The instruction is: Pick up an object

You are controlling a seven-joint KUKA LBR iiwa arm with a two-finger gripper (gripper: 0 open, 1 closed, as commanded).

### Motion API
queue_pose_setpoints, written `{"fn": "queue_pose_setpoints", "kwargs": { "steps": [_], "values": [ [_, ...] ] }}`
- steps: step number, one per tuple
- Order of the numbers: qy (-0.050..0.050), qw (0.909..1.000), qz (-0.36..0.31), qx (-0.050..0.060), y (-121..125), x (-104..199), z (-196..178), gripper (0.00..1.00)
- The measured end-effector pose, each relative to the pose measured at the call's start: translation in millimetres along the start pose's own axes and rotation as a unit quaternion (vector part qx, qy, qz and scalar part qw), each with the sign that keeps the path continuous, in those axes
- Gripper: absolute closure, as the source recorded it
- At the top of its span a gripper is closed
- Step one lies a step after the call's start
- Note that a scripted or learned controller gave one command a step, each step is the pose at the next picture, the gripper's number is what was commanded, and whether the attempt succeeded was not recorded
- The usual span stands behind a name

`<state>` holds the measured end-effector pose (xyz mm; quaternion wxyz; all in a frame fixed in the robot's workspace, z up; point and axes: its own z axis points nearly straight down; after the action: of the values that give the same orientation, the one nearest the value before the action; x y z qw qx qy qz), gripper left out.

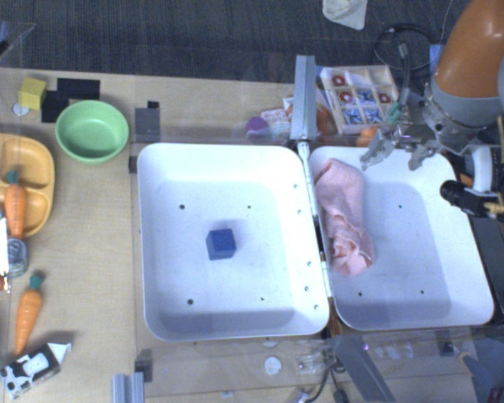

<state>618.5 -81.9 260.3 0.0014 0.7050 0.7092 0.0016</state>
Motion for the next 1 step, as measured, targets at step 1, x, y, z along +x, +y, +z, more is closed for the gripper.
{"fn": "queue_pose_setpoints", "kwargs": {
  "steps": [1],
  "values": [
    [0.000, 0.9952, -0.098, -0.001, 15.7, -25.8, 155.1, 0.00]
  ]
}}
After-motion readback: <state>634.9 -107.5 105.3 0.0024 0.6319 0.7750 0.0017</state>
